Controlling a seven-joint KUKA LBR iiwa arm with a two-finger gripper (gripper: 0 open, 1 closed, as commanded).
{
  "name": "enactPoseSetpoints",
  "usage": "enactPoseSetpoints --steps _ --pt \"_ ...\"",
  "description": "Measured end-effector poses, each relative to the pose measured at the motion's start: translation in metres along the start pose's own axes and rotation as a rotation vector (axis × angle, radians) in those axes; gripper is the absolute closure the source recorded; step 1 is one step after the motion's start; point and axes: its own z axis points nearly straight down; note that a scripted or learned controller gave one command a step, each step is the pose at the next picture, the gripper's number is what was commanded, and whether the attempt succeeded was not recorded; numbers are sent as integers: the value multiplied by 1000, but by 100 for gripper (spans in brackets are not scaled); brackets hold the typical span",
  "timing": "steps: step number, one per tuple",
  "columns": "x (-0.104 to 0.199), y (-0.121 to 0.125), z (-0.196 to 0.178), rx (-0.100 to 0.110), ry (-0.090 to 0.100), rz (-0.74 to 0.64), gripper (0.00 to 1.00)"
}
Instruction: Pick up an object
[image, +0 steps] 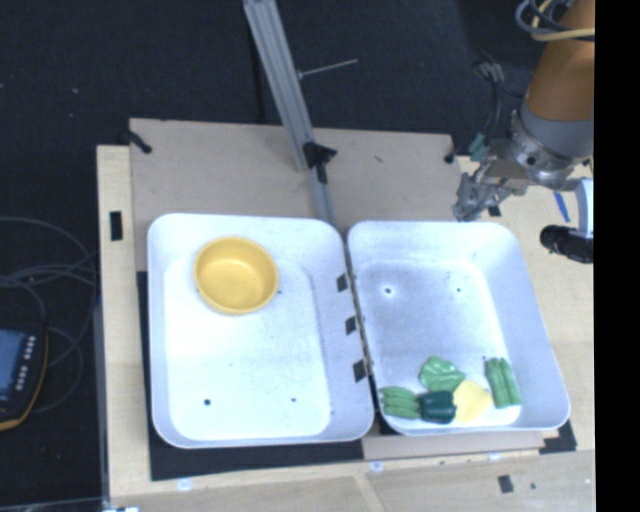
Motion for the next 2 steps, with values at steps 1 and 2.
enactPoseSetpoints --steps 1,2 --pt "41 -16 2 1 0 0 100" --pt "89 -37 24 2 0 0 100"
